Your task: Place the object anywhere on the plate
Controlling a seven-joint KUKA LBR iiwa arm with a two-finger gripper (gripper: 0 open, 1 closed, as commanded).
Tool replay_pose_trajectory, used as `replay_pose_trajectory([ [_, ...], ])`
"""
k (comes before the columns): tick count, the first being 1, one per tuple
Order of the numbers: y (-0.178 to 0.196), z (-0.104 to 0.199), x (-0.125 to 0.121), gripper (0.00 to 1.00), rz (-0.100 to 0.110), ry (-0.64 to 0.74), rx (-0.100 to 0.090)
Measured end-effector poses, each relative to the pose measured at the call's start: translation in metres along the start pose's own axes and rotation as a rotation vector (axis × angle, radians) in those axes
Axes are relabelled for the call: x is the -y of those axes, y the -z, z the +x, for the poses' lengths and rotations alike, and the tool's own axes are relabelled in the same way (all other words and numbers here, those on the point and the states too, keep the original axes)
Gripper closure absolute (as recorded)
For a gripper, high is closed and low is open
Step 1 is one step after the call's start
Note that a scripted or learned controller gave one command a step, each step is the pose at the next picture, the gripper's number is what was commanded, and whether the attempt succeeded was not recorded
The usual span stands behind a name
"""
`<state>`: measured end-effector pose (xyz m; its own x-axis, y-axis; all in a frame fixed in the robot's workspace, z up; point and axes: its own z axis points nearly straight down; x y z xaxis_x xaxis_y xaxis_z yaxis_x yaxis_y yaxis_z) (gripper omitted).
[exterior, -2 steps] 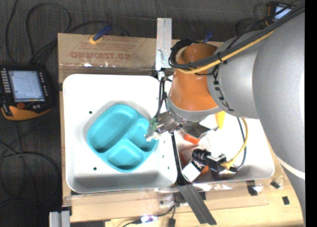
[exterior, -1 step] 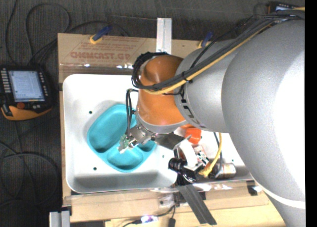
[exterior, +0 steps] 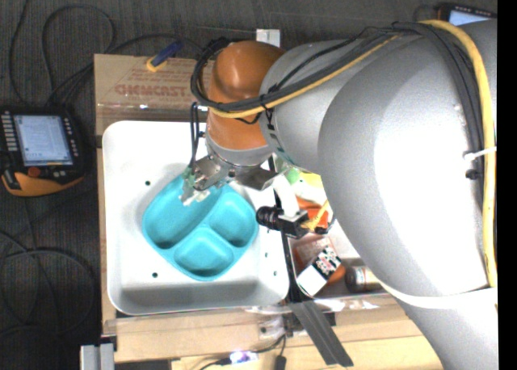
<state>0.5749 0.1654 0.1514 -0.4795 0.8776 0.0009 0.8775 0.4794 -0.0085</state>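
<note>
A turquoise plate (exterior: 202, 231) with three compartments lies in the left white bin (exterior: 129, 158), turned at an angle. My gripper (exterior: 196, 185) hangs over the plate's upper rim, at the edge of the largest compartment. Something small and pale shows at the gripper's tip, but it is too small to tell what it is or whether it is held. The orange band of the wrist (exterior: 238, 94) sits just above the gripper. The plate's compartments look bare.
The grey arm (exterior: 404, 158) covers most of the right bin. Under it lie several loose items: an orange and green piece (exterior: 311, 207), a black and white pack (exterior: 323, 263), a brown bottle (exterior: 359, 278). A cardboard box (exterior: 145, 86) borders the bin's far side.
</note>
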Motion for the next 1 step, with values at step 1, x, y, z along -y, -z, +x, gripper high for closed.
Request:
replay_pose_trajectory([
  [1,0.0274,-0.0339,0.0853,1.0,0.0,0.097,0.0],
])
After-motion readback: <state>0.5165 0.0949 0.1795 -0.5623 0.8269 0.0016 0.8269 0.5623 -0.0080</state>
